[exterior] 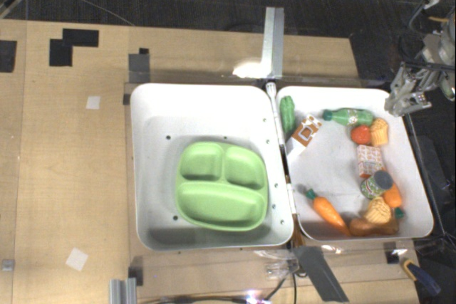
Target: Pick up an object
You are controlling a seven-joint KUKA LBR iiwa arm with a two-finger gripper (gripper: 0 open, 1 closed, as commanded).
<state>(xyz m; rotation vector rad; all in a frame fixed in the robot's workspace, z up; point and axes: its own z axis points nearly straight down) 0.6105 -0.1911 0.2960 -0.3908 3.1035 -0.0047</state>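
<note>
- Currently, all places are given relative to the right bin (420, 181), which sits on the surface (64, 174).
- Pincer (406, 100): just outside the bin's far right corner, above the rim; open or closed cannot be told.
- Green bottle (348, 116): inside, lying along the far wall.
- Tomato (361, 134): inside, just nearer than the bottle.
- Cucumber (287, 115): inside, against the left wall.
- Brown-and-white box (307, 131): inside, beside the cucumber.
- Carrot (328, 209): inside, near the front left corner.
- Left bin (153, 124): touching the right bin's left wall.
- Green tray (222, 185): in the left bin, well apart from the right bin's goods.
</note>
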